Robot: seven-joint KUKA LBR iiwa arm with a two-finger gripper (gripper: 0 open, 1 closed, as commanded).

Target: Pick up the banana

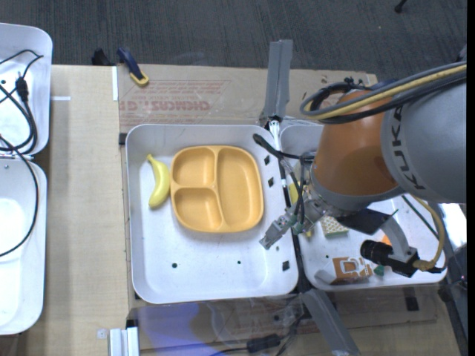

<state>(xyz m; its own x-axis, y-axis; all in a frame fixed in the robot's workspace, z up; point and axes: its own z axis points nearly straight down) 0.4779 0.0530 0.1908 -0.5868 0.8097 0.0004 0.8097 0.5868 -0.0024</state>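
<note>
The yellow banana (157,182) lies in the left bin (138,228), near its left wall, just left of a yellow three-part plate (217,188). It curves with its stem end toward the far side. My gripper (278,231) hangs low over the right edge of the left bin, close to the divider between the two bins. It is well to the right of the banana, with the plate between them. Nothing shows in the gripper. The orange wrist band and grey arm cover much of the right bin (326,277).
The right bin holds a pale green-and-white block (334,228), a small brown-and-white box (350,269) and an orange piece (386,238). Cables run along the divider. A blue-and-yellow clamp (132,67) lies on the cardboard behind the bins.
</note>
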